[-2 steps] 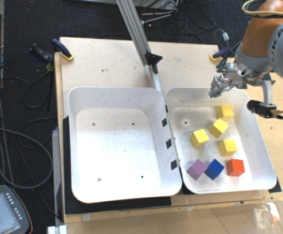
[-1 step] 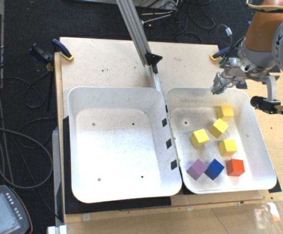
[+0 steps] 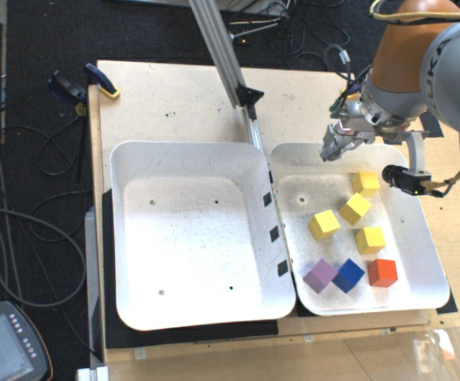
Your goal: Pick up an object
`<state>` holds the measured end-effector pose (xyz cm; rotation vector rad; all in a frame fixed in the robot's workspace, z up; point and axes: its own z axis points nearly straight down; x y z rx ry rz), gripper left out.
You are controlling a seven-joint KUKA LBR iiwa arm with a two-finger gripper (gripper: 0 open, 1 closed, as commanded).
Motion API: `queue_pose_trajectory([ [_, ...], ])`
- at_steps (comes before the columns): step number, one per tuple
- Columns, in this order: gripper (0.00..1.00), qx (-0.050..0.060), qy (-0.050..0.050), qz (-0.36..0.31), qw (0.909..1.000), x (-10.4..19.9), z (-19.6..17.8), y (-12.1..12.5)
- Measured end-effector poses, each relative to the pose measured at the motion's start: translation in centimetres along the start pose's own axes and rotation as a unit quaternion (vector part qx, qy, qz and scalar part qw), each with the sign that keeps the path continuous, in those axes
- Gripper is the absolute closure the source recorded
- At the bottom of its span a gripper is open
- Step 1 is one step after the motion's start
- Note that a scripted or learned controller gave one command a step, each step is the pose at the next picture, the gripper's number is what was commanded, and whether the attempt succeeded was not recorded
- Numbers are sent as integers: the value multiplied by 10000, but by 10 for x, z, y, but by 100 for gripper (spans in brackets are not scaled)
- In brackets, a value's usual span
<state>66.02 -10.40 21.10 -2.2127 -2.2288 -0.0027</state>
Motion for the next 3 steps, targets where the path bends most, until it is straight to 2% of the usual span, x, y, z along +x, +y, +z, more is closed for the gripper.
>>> queue_pose_trajectory([
  [1,100,15,-1,3,10000,42,4,-24],
  [3,100,10,0,-2,10000,129,-19,-68],
])
